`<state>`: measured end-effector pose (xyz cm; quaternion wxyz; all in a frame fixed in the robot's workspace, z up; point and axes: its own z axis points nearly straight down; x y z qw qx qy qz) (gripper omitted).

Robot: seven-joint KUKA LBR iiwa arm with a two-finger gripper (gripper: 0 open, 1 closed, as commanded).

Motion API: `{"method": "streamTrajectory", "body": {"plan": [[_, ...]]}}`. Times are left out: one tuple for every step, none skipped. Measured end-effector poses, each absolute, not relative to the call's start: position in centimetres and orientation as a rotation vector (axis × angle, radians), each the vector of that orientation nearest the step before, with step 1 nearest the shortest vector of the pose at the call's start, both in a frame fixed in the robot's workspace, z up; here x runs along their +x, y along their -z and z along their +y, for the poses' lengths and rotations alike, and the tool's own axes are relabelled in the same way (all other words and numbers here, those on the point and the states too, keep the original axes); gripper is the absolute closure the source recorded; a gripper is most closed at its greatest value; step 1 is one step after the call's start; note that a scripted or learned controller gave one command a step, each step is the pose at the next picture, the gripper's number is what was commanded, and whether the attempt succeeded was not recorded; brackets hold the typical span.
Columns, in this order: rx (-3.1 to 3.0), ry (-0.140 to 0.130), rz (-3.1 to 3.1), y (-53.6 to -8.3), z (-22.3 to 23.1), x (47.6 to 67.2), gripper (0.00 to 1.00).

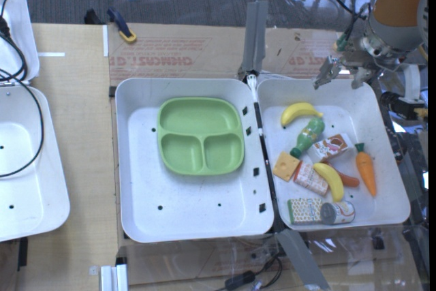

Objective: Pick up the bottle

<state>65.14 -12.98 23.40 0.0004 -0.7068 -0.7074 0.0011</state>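
the bottle point(308, 136) lies on its side in the right bin point(387, 120), green body with a yellow-green cap end pointing down toward the near rim, and everything else is placed from it. just behind the bottle, toward the far wall, a banana point(300, 112) curves across the floor, nearly touching the bottle's upper end. to the right of the bottle sits a small red and white carton point(332, 146), close beside it. in front of the bottle's cap end lies a tan wedge like a cheese slice point(287, 166), and beside that a red and white packet point(310, 178). a second banana point(330, 180) lies in front of the bottle and to its right, partly over what looks like a sausage point(349, 180). further right of the bottle is a carrot point(366, 172), well apart from it. nearest the front rim, well in front of the bottle, a can point(320, 211) lies on its side.

the gripper point(342, 73) hangs above the far rim of the right bin, behind and to the right of the bottle and well apart from it. its two fingers stand apart with nothing between them, though the angle is poor and the tips are small.

to the left of the bottle, the left bin point(133, 167) holds a green divided plate point(201, 135).
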Motion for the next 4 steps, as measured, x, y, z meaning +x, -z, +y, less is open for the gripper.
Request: {"method": "streamTrajectory", "body": {"plan": [[-2.311, 0.013, -2.144, -12.3, -11.5, 58.7, 0.00], [-2.448, -0.003, -1.969, -9.1, -14.2, 62.1, 0.00], [-2.446, -0.003, -1.972, -10.1, -14.2, 62.1, 1.00], [-2.654, -0.007, -1.680, -27.8, -11.5, 60.5, 1.00]]}}
